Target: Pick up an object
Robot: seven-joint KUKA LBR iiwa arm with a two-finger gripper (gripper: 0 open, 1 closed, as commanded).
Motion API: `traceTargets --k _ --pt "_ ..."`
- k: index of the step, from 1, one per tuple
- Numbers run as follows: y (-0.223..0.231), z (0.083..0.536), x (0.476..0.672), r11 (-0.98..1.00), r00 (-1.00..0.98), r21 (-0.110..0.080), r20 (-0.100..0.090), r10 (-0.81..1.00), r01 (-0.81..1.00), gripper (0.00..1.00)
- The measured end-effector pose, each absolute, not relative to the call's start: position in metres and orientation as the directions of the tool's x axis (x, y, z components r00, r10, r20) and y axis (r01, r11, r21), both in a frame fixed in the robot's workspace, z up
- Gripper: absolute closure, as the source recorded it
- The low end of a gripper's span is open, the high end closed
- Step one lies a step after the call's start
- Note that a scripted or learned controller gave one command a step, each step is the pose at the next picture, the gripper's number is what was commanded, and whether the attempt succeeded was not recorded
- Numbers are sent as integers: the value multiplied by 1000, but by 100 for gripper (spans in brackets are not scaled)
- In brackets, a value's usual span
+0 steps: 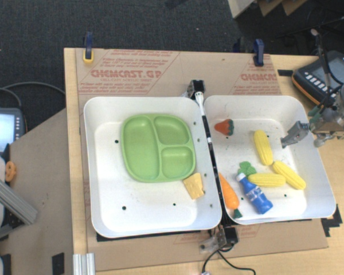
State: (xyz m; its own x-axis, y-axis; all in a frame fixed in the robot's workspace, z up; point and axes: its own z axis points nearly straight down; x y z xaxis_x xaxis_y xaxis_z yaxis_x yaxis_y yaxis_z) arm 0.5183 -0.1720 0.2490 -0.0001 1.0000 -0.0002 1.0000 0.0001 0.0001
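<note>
The claw (pixel 293 135), whose opening I cannot tell, hangs over the right bin (pixel 315 208) near its far right wall with nothing visibly held, so this looks like the approach, and the next move calls for descending onto the nearby upright corn cob (pixel 263 147).

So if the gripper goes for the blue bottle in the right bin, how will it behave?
The blue bottle lies on its side, and its rounded body will probably roll if nudged sideways. It looks like smooth plastic, so it may slip in a shallow pinch. It touches a yellow corn cob, which could get dragged along.
</note>
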Motion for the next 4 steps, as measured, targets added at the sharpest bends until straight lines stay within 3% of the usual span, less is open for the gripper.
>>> traceTargets --k 1,2,3,4 --pt "-183 102 543 0 0 -14 4 1000 1000 0" --pt "-180 84 608 4 -4 6 -2 1000 1000 0" --pt "-181 96 607 2 -2 7 -3 1000 1000 100" --pt "-91 85 632 9 -9 -4 -8 1000 1000 100"
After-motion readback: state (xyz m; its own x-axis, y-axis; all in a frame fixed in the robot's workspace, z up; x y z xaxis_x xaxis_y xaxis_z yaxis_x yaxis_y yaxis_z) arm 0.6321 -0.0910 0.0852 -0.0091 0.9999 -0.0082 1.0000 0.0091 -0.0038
